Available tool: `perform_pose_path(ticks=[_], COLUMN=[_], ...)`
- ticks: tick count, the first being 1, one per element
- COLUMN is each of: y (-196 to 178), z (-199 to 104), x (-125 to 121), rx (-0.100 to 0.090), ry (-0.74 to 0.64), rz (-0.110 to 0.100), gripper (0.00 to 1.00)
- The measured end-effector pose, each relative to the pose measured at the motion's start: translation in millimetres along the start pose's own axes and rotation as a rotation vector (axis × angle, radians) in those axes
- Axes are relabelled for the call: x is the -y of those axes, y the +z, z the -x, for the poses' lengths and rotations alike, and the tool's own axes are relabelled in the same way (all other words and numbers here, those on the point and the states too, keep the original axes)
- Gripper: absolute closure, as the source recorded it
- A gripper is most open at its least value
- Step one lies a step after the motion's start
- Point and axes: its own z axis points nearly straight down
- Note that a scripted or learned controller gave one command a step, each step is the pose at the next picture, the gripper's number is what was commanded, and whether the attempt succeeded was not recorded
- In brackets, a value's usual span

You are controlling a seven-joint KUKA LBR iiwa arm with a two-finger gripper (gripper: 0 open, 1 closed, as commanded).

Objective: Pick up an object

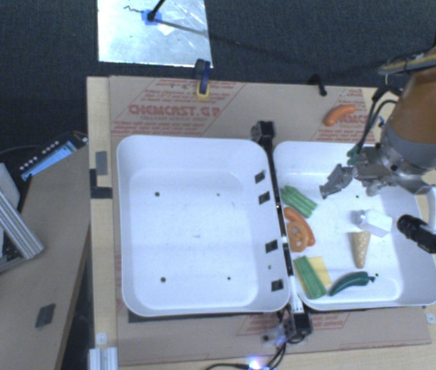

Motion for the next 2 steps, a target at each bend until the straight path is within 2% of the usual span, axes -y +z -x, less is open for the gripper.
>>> perform_pose_path(ticks=[1, 2], y=[51, 37], z=[-73, -68], x=[-46, -46], rx=[-0.003, -0.001], ry=[-0.009, -0.001], rz=[-0.001, 0.003], gripper=[0.00, 1.00])
